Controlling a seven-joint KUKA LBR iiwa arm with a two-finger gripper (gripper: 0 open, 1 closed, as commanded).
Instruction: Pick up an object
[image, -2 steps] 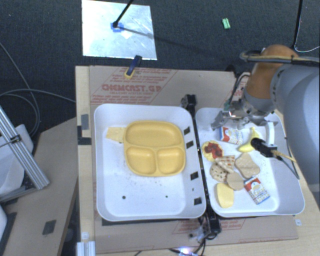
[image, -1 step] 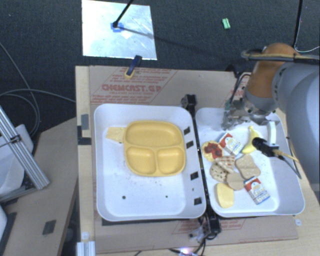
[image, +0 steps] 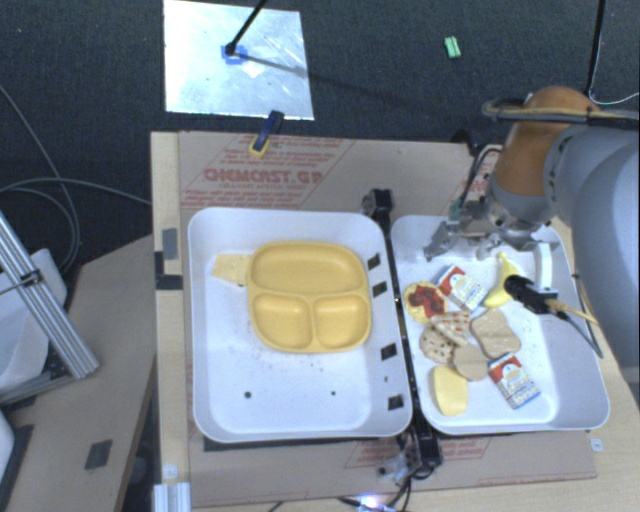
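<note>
The claw (image: 462, 237) hovers at the right bin's (image: 580, 400) far edge, its grip state impossible to tell, with the toy foods (image: 470, 335) lying just below it, nearer the camera.

Arm (image: 600, 190): smooth rounded grey casing, broad orange band (image: 525, 150) above wrist, orange dome-shaped cap on top. Thin dark cables run beside the band. Gripper (image: 455, 238): grey metal, angular, slim fingers
</note>
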